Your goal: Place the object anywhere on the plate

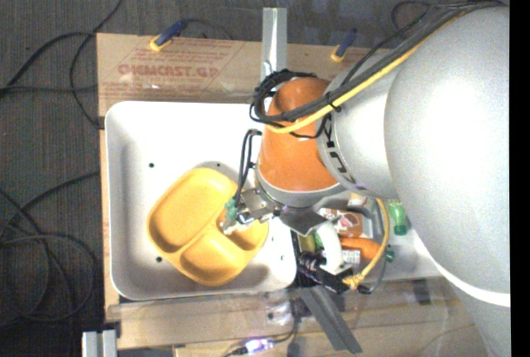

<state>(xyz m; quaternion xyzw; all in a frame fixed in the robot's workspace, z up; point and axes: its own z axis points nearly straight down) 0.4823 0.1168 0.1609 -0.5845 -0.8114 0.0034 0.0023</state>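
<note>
Bin (132, 148) on the left, white and shallow, carries the yellow plate (195, 223), a divided dish sitting tilted toward the bin's near right corner. At the plate's right rim I see the gripper (236, 214), low and touching or nearly touching the dish; jaws too hidden for me to tell their state. Something small and green shows at the tip, identity unclear. Orange band (294, 148) sits just above. Right bin (397, 264) holds clutter under the arm, including a green object (401, 219) and an orange one (360, 248).
</note>
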